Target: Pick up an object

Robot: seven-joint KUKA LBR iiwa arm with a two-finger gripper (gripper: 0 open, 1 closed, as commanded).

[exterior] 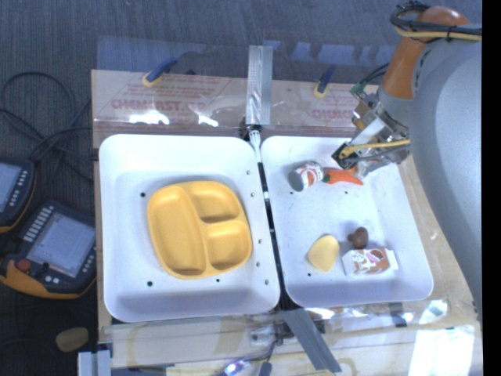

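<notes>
Where the gripper (366,160) hangs: right bin's (415,233) far side, grasp cannot be told
Right bin: five items (322,252)
Left bin (117,233): one yellow tray (200,227)

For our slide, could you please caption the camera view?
Gripper near an orange item in the right bin; yellow divided tray in the left bin.

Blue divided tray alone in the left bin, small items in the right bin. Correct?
Not quite: the divided tray is yellow, not blue. The camera view shows it alone in the left bin, with small items such as the white-and-red box in the right bin.
</notes>
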